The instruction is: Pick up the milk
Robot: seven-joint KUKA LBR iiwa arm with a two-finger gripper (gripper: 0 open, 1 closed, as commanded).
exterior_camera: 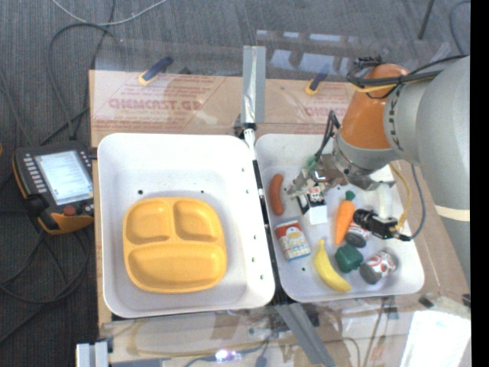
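The gripper (307, 187) hangs low in the right bin (405, 281), just above the milk (292, 240), a small carton lying flat near the bin's left wall. Whether its fingers are spread or closed cannot be told; nothing shows between them. A sausage (276, 193) lies left of the gripper, a carrot (344, 219) right of it. A banana (330, 268) sits right of the milk. The left bin (114, 159) holds a yellow tray (175, 244).

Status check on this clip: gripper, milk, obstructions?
Two-finger gripper low in right white bin, grip unclear. Small red-and-white milk carton lies free below it. Red sausage and yellow banana flank the carton.
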